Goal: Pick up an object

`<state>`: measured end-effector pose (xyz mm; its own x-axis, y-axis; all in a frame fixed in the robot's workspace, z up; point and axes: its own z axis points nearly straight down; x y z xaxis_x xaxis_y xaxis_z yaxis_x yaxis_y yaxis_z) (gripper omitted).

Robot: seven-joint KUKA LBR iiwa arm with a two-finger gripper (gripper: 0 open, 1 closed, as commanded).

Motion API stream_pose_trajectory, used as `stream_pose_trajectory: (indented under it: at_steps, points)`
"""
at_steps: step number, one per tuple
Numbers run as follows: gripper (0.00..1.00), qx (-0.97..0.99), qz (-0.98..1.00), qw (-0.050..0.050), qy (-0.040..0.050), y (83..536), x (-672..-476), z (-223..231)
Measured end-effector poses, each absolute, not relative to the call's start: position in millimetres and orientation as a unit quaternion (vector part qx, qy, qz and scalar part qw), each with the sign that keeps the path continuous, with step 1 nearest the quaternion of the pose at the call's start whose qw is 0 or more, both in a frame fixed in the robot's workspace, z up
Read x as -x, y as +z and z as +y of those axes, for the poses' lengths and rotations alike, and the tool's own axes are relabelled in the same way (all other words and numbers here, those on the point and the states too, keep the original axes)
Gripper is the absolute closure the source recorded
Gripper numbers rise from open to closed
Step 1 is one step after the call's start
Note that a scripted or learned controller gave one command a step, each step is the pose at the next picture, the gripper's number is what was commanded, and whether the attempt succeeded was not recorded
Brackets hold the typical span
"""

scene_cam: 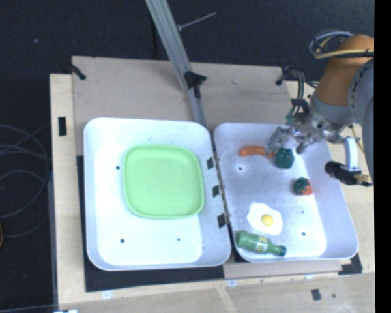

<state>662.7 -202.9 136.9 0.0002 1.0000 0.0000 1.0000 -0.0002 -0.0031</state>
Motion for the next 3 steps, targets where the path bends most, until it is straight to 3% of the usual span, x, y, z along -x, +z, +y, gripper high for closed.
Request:
stream_pose_trajectory:
  at_steps: [1, 3]
  points:
    - [1.00, 0.707, -0.707, -0.002, -0.0001, 150.6, -663.9, -203.8]
    - [1.00, 0.707, -0.707, -0.002, -0.0014, 245.1, -657.8, -209.1]
